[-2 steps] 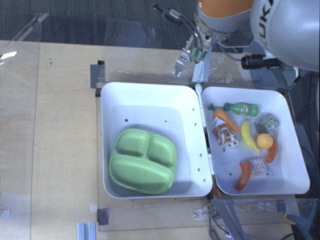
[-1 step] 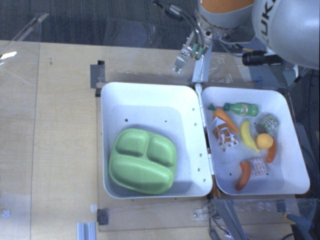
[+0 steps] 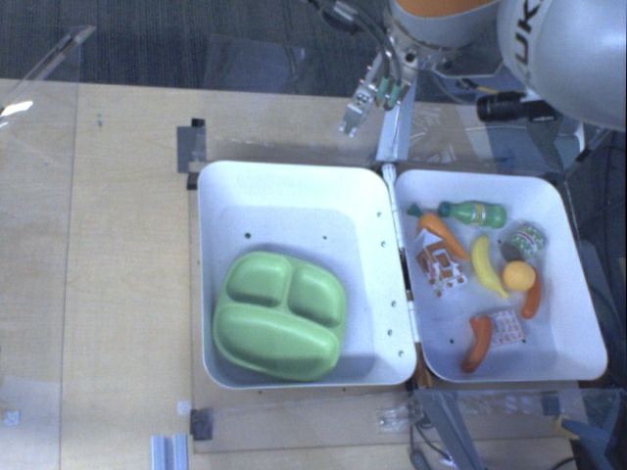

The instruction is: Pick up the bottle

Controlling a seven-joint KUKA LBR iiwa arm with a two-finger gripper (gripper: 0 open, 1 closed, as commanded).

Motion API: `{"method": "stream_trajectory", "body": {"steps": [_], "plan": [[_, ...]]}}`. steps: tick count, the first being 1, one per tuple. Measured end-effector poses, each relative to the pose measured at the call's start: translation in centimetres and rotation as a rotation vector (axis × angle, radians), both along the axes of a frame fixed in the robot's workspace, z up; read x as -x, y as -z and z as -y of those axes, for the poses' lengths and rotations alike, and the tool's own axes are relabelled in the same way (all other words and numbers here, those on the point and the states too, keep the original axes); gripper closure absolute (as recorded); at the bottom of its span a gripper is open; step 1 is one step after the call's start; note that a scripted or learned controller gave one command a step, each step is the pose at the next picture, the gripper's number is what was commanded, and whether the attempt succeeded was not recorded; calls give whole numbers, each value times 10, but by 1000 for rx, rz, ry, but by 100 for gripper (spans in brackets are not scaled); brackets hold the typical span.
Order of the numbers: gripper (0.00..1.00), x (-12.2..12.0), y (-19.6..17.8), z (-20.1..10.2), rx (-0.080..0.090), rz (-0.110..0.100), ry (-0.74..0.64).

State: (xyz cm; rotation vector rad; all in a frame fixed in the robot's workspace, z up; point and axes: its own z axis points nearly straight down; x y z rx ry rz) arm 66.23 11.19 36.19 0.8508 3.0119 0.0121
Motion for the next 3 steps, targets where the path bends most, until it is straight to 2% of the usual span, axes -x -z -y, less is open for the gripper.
{"method": "stream_trajectory", "body": {"steps": [2, 3], "plan": [[100, -3, -21, -2, -2, 12, -4], [100, 29, 12, -62, 5, -8, -482]]}}
